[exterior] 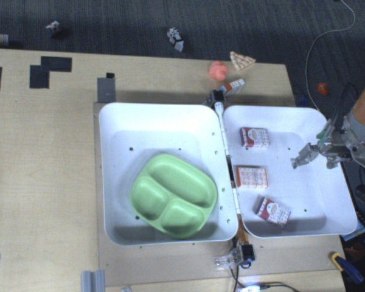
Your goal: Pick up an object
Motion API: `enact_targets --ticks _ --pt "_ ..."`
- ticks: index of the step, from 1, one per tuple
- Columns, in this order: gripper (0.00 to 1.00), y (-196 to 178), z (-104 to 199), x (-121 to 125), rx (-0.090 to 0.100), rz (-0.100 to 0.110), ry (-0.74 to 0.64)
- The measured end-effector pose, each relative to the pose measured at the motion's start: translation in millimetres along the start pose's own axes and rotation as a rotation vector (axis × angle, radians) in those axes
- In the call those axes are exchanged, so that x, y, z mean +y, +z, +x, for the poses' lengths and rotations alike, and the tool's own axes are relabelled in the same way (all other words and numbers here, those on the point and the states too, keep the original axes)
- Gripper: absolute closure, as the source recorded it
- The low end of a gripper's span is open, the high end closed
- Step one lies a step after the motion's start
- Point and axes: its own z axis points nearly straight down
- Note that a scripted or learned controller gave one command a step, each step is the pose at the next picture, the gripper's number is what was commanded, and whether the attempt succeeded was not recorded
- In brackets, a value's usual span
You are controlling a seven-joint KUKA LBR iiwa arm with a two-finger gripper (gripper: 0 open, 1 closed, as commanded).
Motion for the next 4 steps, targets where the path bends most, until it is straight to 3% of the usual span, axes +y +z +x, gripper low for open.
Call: enact_targets --ticks 1,2,3,4 --pt "0.0 110 3 -38 0.001 0.002 0.002" --pt "0.0 122 70 -34 -0.002 -0.008 0.001" --pt "1.0 111 70 -32 -0.003 -0.015 0.0" --pt "0.0 111 70 -32 -0.002 -0.014 0.0"
